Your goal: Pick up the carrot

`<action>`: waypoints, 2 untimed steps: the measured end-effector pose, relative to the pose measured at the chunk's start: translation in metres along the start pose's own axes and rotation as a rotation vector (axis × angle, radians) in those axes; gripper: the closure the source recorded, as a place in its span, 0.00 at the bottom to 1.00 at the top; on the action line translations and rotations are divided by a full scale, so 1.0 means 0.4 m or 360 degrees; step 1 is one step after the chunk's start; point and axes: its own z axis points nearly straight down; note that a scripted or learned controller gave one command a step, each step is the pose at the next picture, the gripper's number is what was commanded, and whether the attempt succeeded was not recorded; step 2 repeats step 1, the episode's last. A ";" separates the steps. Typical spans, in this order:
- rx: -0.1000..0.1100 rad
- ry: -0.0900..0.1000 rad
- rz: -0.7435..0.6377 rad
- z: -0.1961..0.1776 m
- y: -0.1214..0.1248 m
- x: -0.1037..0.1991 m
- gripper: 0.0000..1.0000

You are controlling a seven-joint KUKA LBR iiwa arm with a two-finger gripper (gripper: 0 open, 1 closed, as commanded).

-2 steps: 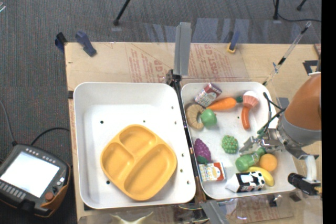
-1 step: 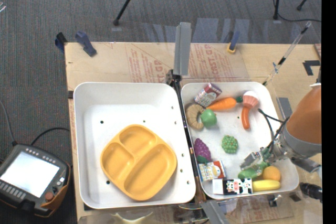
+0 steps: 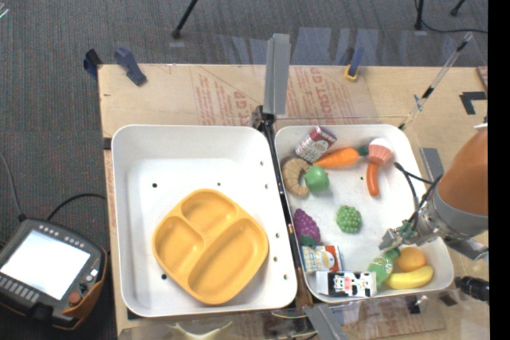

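**Operator:** Confirm the location of the target.

**Technician:** The carrot [image 3: 338, 158] lies flat in the right bin [image 3: 405, 141], near its far edge, roughly midway along it. The green top points toward the far right corner. A small food packet [image 3: 315, 144] sits just beside its tip, at the far edge. A green apple [image 3: 317, 178] and a bagel [image 3: 296, 176] lie just below it, toward the divider between the bins.

**Operator:** State of the gripper?

**Technician:** The gripper [image 3: 398, 236] is low at the right bin's near right corner, well apart from the carrot. Whether the claw is spread or pressed together cannot be told from this view. Nothing is seen pinched in it.

**Operator:** What surrounds the gripper?

**Technician:** An orange [image 3: 411, 259], a banana [image 3: 410, 278] and a milk carton [image 3: 351, 283] crowd that corner. A green knobbly ball [image 3: 348, 218] and a bunch of grapes [image 3: 306, 225] occupy the middle of the bin.

**Operator:** Assessment?

**Technician:** The pick appears not yet begun. The carrot rests sideways with open floor on its near side, so an approach across its width looks favourable. The packet and apple stand close enough to foul a finger. The left bin [image 3: 135, 163] carries a yellow divided plate [image 3: 210, 246], clear of the work.
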 end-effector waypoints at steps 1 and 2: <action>-0.0009 -0.0011 0.0085 -0.353 -0.004 -0.027 1.00; -0.0009 -0.0011 0.0085 -0.353 -0.004 -0.027 1.00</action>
